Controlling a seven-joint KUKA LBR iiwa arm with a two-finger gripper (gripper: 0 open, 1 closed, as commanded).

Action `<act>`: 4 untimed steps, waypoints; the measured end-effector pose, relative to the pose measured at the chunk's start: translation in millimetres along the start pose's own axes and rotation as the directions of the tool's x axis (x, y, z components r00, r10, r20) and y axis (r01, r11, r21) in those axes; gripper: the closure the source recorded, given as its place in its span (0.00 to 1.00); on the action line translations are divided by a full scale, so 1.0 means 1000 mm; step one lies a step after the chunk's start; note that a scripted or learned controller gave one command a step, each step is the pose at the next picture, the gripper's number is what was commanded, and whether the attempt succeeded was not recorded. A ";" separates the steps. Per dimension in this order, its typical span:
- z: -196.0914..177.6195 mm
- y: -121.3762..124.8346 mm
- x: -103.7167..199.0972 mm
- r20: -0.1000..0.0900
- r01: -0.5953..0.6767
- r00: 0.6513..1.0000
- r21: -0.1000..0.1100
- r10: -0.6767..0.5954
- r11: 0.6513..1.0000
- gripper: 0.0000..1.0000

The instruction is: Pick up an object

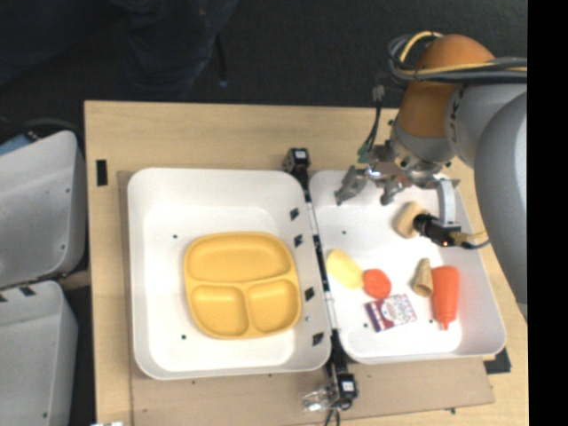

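Lying flat in rt bin: long orange carrot (445, 295).

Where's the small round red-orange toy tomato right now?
The small round red-orange toy tomato lies in the right white bin, touching the pale yellow lemon-shaped toy and just above the small printed card.

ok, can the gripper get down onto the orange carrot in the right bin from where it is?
Probably yes. The gripper hangs over the right bin's far edge, and the carrot lies exposed near the right wall with nothing on top. A tan piece sits close beside it, so the approach is tight.
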State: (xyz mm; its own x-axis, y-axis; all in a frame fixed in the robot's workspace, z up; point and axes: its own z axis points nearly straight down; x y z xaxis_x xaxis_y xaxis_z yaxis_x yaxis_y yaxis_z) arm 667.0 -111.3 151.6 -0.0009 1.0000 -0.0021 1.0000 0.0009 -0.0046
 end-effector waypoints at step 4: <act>-0.076 0.013 -0.008 -0.001 0.001 1.000 -0.012 -0.001 1.000 1.00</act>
State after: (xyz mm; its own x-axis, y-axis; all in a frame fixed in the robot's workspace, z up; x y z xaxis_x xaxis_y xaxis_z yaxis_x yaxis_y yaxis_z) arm 680.6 -119.0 227.4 -0.0017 1.0000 -0.0013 1.0000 0.0017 0.0078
